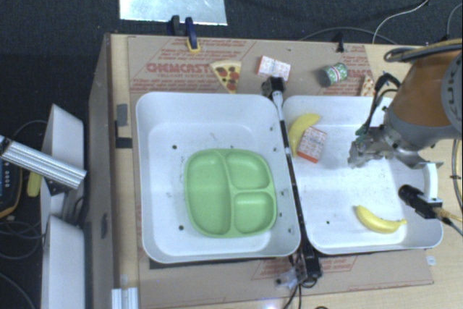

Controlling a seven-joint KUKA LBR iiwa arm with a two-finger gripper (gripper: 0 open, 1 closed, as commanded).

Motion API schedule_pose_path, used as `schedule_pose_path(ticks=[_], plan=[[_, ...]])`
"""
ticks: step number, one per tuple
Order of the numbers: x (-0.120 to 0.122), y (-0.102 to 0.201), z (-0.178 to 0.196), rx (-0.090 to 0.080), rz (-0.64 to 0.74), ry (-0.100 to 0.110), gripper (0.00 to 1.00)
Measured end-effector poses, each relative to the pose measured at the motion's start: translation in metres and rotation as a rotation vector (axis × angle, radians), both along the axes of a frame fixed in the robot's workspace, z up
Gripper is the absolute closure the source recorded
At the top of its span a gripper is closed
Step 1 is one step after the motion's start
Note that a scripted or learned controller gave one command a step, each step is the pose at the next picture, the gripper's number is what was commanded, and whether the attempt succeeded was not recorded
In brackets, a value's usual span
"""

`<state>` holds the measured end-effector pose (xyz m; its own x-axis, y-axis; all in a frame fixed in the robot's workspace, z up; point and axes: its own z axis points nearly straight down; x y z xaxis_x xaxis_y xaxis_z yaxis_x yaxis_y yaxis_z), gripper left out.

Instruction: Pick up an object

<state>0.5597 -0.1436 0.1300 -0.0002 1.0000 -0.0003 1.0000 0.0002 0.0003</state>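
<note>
Bananas lie untouched in the right bin (340,246): one banana (379,220) at five o'clock, another banana (301,126) at ten o'clock touching a small carton (312,144). The claw (363,150) hovers between them (finger spread cannot be told), gripping nothing, so the pick remains undone.

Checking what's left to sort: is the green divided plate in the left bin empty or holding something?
Empty. The green divided plate lies flat in the left bin, all three compartments bare green.
</note>
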Motion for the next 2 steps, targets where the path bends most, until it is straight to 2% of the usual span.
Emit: schedule_pose_path(ticks=[1, 2], plan=[[0.000, 0.000, 0.000, 0.000, 0.001, -0.001, 0.00], [0.076, 0.041, -0.034, 0.001, 0.004, -0.009, 0.00]])
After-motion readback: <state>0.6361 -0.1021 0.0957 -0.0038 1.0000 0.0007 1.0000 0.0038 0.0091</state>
